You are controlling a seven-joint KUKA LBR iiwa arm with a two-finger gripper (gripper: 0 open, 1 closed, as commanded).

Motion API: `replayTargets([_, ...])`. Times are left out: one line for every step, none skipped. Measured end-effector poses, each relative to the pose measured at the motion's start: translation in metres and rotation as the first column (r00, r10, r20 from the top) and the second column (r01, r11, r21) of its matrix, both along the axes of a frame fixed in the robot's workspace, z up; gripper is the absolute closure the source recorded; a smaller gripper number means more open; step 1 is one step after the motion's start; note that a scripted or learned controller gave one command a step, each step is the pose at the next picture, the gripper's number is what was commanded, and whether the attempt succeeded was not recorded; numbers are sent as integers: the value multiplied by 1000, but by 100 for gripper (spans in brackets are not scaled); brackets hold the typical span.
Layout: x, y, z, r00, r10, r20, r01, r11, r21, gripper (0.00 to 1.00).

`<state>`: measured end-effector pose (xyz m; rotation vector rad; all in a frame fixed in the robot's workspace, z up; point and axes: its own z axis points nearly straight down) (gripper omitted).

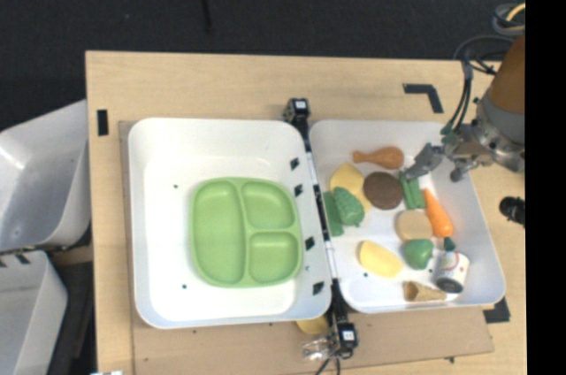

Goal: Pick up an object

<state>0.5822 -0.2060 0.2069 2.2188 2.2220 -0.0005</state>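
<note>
Two white bins side by side on a wooden bench [212,86]. In the left bin [155,187], a green plate [246,232] with three parts. In the right bin [482,276], a heap of toy food: a brown chicken leg [378,156] near the top, a yellow lump [347,179] and a bumpy green veggie [343,208] by the left wall, a round brown patty [383,189] between them and a green stick [411,187]. Just beside the stick, an orange carrot [438,214], tilted. Lower down, a tan bun [412,225], a yellow lemon [380,258], a green pepper [418,252], a little white can [449,271] on its side and a bit of bread [424,292] by the front wall. Coming in from the right, the grey arm [504,112] with its claw [442,163] over the top right part of that bin, close above the green stick and near the chicken leg. Cannot tell if the claw is apart or together. Nothing seen clamped in it; all the toy food lying down in the bin.
</note>
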Motion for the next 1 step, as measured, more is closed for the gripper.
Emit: replayTargets([-92,113,11,1000,7,-6,-7,1000,6,0])
